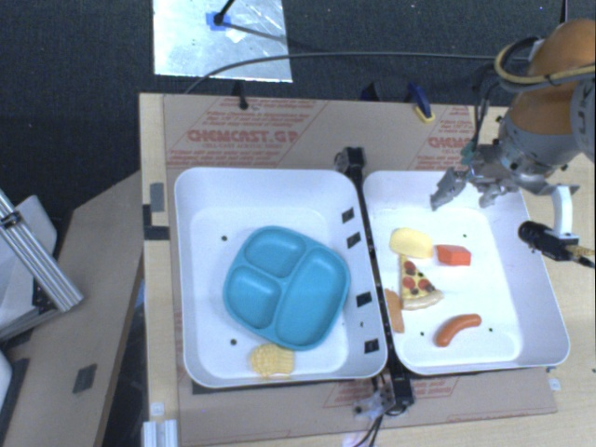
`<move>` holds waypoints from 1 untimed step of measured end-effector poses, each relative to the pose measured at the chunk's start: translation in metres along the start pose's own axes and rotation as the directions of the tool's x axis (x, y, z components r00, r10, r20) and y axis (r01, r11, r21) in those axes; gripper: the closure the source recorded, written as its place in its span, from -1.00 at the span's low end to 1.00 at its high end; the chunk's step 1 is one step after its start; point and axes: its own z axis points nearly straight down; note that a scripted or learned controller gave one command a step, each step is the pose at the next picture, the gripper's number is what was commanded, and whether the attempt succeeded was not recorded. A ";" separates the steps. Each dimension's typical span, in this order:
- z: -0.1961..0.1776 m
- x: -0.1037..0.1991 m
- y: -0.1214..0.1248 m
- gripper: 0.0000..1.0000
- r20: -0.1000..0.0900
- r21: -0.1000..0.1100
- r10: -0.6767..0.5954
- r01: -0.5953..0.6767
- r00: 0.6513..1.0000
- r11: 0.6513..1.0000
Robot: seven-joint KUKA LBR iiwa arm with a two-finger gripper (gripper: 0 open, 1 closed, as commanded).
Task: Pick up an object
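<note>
Over the right bin (535,277) holding pizza slice (418,284), the pincer (468,189) hangs wide.

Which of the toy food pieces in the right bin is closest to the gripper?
The pale yellow rounded piece, just below the gripper; the red block sits slightly farther.

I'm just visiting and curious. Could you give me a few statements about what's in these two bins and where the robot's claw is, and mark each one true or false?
1. The blue divided plate lies in the left bin. True.
2. The pizza slice lies in the left bin. False: it lies in the right bin.
3. The gripper holds the sausage. False: the sausage lies on the bin floor, apart from the gripper.
4. The gripper hangs over the right bin's far end. True.
5. A yellow corn piece lies near the plate's near edge. True.
</note>
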 end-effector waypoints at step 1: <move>-0.008 0.000 0.003 -1.00 0.002 -0.013 -0.002 0.002 1.000 1.000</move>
